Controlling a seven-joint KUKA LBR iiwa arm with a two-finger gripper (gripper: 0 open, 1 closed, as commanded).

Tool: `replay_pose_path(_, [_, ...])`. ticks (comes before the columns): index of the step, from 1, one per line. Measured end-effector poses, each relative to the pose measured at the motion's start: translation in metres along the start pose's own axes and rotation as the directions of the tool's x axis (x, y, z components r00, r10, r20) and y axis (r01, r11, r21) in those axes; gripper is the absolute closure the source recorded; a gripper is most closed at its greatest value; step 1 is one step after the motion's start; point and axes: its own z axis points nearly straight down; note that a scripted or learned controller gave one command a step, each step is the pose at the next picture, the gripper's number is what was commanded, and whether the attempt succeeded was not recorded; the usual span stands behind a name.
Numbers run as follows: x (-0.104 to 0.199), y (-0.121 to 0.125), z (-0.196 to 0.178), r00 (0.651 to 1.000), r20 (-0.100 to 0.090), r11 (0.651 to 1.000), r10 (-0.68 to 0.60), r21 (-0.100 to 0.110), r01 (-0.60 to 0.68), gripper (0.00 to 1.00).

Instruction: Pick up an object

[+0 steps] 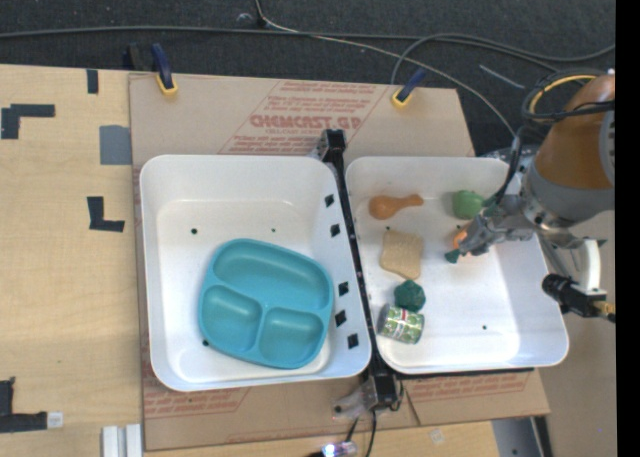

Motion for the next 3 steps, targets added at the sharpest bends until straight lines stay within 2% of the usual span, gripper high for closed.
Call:
replay_pose_path(2, [0.006,0.004,-0.115,1.000,0.000,1.000,-0.001,0.001,0.001,1.00])
replay_pose_path(3, [0.061,-0.012,-0.109,1.000,-0.002,1.000,-0.003,0.007,0.003,1.00])
